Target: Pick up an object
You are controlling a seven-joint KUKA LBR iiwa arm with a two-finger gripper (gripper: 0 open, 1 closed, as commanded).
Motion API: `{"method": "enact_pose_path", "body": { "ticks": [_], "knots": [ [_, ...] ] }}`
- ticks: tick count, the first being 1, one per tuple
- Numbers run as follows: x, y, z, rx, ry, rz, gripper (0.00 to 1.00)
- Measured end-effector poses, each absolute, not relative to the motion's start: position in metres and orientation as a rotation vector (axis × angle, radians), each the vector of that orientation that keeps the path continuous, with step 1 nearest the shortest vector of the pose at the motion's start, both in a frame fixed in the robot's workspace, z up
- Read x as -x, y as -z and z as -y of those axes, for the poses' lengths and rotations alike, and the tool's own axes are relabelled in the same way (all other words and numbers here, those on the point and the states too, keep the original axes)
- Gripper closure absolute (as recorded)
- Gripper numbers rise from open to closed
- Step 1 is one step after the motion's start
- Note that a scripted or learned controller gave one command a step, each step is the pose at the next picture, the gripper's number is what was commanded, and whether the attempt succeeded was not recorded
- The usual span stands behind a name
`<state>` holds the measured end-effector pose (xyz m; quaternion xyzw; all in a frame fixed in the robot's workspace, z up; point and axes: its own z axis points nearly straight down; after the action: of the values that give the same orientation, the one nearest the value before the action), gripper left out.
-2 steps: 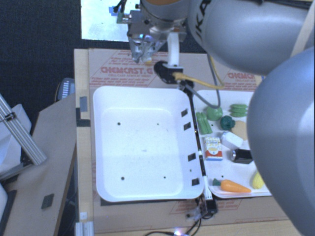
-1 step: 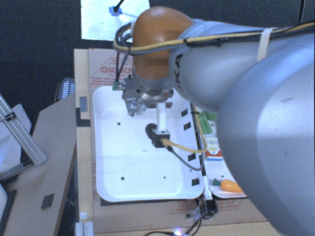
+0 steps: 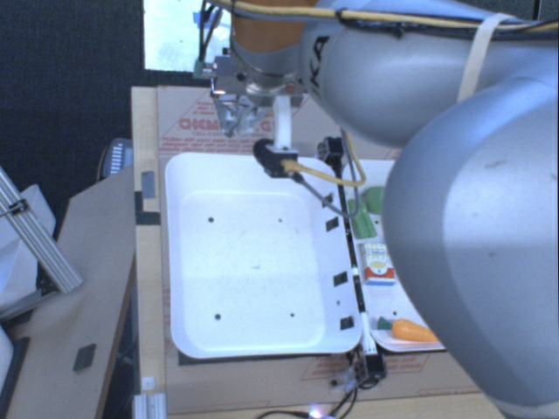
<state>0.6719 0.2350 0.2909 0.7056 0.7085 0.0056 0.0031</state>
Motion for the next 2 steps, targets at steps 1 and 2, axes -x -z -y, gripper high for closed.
{"method": "enact_pose_path", "body": {
  "ticks": [1, 2],
  "knots": [
    [-0.657, -0.183, -0.216, -2.225, 0.011, -2.223, 1.0],
    [-0.668, -0.079, -0.235, -2.217, 0.003, -2.228, 1.0]
  ]
}}
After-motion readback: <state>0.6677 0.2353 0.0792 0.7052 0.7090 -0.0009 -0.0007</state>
